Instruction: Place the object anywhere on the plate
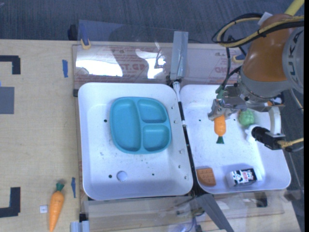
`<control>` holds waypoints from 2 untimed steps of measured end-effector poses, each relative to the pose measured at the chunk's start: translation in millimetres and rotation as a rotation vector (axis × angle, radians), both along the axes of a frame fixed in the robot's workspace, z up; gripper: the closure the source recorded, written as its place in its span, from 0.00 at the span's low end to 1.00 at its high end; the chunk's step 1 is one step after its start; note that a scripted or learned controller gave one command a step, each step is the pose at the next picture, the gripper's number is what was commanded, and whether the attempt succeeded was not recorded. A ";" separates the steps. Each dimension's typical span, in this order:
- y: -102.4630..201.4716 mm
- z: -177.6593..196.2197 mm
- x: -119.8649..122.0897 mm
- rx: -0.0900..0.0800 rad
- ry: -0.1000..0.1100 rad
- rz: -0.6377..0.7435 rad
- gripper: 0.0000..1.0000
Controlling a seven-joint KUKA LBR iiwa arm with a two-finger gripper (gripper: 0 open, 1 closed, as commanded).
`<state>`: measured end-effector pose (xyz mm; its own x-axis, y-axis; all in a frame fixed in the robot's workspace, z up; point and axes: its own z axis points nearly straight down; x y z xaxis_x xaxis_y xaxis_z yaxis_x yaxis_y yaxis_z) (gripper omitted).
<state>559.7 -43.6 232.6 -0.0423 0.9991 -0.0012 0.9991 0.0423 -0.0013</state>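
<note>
- Clearly the job was in its early half: the plate [140,124], a blue one with three compartments, lay bare in the left bin [91,144], with nothing set on it.
- The gripper [220,114] hung over the upper part of the right bin [270,175], under the grey arm [270,52] with its orange band.
- A small carrot [220,127] hung point down directly beneath the gripper, its orange top up against the fingertips; it looked pinched there and lifted, though the contact itself was too small to make out with certainty.
- Judged from that, the pick seemed done or nearly so, and the carry across the divider between the bins was all still to come, then the release over any compartment.
- A green item [246,117] sat just beside the carrot on its right, close to the gripper body but not held.
- Near the front of the right bin lay a brownish wedge [207,176] and a small black-and-white carton [242,176], well apart from the gripper.
- A second carrot [56,204] lay on the bench outside the bins, at the front left, untouched.
- The main risk, as a judgement: a thin hold on the carrot's top could slip during the move leftward.
</note>
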 end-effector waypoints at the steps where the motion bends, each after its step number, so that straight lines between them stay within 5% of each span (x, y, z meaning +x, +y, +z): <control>1: 91.3 -23.1 36.8 0.003 -0.001 -0.024 1.00; 2: 87.5 -21.4 37.5 0.001 -0.003 -0.029 0.00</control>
